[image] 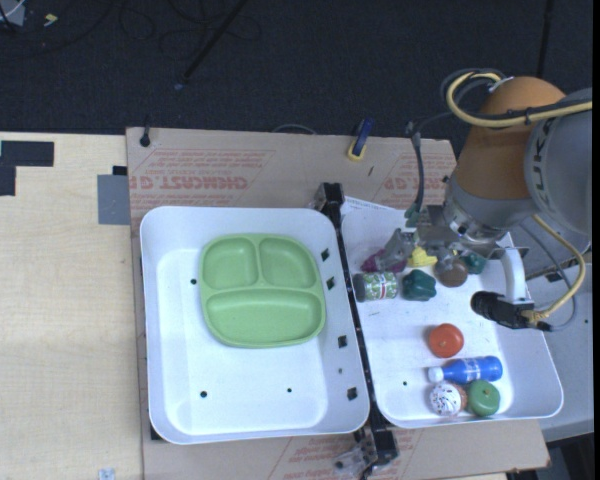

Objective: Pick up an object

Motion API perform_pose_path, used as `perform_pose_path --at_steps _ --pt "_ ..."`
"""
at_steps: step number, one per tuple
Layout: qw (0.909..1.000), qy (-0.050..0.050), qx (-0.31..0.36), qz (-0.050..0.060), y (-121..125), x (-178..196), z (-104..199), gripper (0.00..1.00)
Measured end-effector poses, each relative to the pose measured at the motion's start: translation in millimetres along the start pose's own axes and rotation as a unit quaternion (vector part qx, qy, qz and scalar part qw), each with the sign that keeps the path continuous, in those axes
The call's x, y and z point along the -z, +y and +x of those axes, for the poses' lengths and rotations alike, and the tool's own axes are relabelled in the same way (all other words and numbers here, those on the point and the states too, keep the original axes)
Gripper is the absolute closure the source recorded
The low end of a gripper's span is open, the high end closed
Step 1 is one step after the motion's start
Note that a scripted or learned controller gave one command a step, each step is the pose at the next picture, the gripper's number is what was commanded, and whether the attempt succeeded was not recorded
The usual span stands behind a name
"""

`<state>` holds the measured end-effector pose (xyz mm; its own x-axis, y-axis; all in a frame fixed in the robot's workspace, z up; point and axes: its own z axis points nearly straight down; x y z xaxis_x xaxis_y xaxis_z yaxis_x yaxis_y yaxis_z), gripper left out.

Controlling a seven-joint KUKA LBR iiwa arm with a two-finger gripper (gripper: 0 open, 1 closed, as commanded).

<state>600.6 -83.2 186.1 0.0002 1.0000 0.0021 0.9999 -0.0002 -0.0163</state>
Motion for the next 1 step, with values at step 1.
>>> perform_pose_path --at_steps 1 --pt "1.0 -0.001 0.001 -0.006 2.8 6.6 -0.2 0.0"
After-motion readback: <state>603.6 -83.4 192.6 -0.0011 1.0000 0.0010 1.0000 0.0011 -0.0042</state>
